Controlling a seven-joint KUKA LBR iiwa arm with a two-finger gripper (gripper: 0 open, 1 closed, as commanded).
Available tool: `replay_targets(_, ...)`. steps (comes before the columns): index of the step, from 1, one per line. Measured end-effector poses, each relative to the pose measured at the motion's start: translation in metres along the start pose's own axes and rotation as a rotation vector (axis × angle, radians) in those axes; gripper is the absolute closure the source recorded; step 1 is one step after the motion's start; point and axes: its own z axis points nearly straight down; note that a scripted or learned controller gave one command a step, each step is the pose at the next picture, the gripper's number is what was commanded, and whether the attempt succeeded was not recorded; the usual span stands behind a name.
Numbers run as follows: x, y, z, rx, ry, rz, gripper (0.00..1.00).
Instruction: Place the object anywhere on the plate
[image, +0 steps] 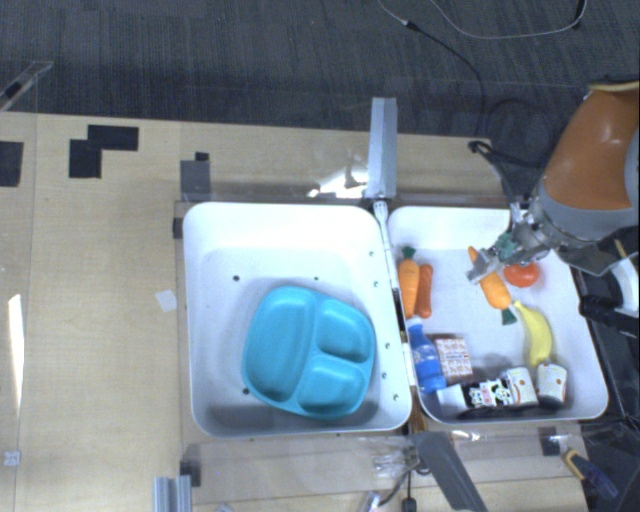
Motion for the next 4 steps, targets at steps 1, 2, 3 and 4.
replay_targets(1, 0.086, -0.008, 0.03, 0.004, 0.003, -0.039, 1.0)
replay_targets(2, 0.086, -0.006, 0.019, -0.002, 0.0, -0.041, 1.0)
replay_targets(3, 0.176, 0.032, 0.029, 0.001, 0.004, -0.52, 1.0)
replay_targets(4, 0.176, 0.032, 0.029, 0.001, 0.003, -0.52, 0.0)
